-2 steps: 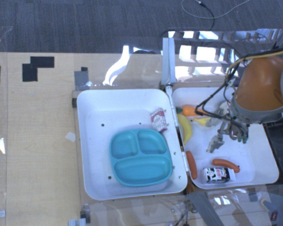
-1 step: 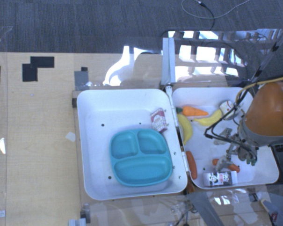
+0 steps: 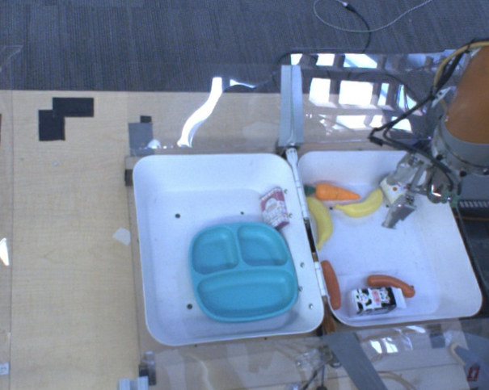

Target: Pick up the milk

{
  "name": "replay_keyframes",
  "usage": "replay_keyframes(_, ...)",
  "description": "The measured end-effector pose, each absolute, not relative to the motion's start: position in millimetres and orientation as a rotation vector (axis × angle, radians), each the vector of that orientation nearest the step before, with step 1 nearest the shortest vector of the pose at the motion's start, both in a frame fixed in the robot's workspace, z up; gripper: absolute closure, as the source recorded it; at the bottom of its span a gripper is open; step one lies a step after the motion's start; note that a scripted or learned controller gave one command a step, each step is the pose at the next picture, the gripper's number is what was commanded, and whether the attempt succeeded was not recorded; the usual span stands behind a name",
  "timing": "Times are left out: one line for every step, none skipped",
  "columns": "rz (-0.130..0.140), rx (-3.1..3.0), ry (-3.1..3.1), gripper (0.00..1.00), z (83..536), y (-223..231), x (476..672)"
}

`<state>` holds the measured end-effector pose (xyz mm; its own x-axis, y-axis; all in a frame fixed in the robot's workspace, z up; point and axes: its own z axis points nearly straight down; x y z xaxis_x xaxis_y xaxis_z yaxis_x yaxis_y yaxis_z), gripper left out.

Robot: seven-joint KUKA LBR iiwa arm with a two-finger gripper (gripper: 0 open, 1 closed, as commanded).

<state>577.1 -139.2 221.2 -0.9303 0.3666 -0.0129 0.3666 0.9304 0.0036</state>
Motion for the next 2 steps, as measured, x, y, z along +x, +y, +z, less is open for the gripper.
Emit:
replay_keyframes(-0.001,0.048,3.135,0.0,145,-161,496.6)
replay_keyframes(-0.001,-0.093,3.13,0.0,156,-125,527.0)
